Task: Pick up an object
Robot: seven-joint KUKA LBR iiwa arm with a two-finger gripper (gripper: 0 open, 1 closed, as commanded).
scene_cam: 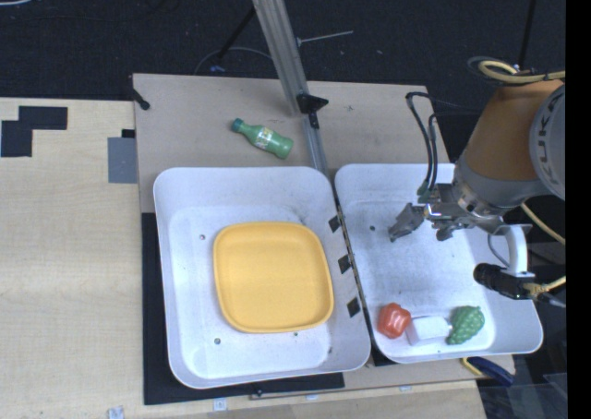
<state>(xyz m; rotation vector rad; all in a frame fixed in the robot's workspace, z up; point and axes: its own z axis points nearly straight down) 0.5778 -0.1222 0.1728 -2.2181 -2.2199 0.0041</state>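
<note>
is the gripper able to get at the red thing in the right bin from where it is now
Probably yes: the gripper hovers over the right bin, and the red object lies uncovered near its front edge, with a white block beside it.

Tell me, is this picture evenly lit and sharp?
Camera view: soft, slightly grainy; the white bins look bright, the floor behind falls nearly black; the yellow plate shows no strong glare; the pincer is a little blurred.

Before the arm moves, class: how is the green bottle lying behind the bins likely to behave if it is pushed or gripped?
The green bottle lies on its side on the bench, so a sideways nudge would probably roll it. It looks small, so it is likely light. Its rounded body may slip between two fingers unless gripped across the middle.
</note>
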